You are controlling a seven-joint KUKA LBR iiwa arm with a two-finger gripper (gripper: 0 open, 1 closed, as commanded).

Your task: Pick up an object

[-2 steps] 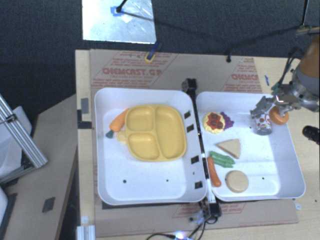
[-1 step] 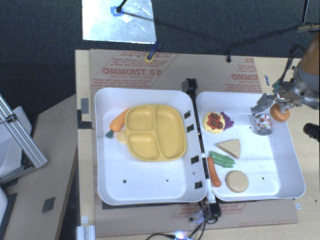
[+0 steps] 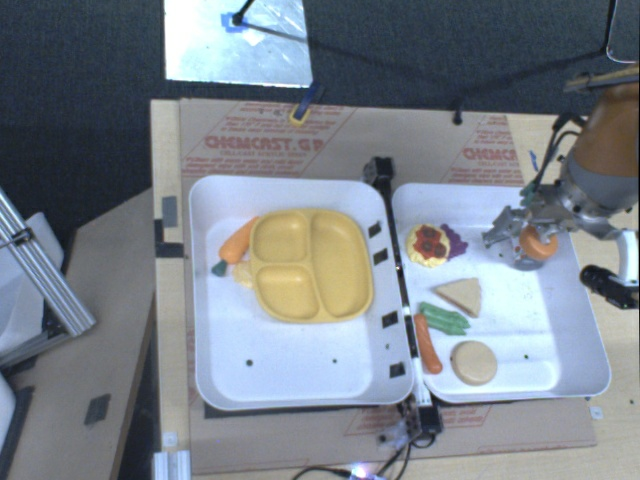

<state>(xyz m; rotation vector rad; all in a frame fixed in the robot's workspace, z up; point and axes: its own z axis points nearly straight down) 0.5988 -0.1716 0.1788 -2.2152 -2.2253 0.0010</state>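
Over the right side of the frame, the grey arm (image 3: 605,153) with its orange band reaches down into the right bin (image 3: 585,368), a shallow white tray with rounded corners and a smooth, matte surface. Its gripper (image 3: 532,240) sits near the bin's upper right area, with a small rounded orange object (image 3: 541,247) directly at its tip; whether the claw is clenched on that piece or released around it cannot be told from this angle. Left of the gripper and well apart lies a flat round pizza toy (image 3: 428,245) with red topping, and a small purple cluster (image 3: 455,239) touches its right edge. Lower in the same bin rest a tan wedge-shaped sandwich piece (image 3: 460,295), a green pod-like vegetable (image 3: 444,319), a slim orange-red sausage shape (image 3: 428,346) and a flat beige disc (image 3: 473,362). The left bin (image 3: 215,368) holds a glossy yellow plastic plate (image 3: 305,265) divided into three compartments, with a tapered orange carrot (image 3: 236,241) lying just beside its upper left rim. Both bins stand on a brown cardboard sheet (image 3: 260,133) printed with red lettering.
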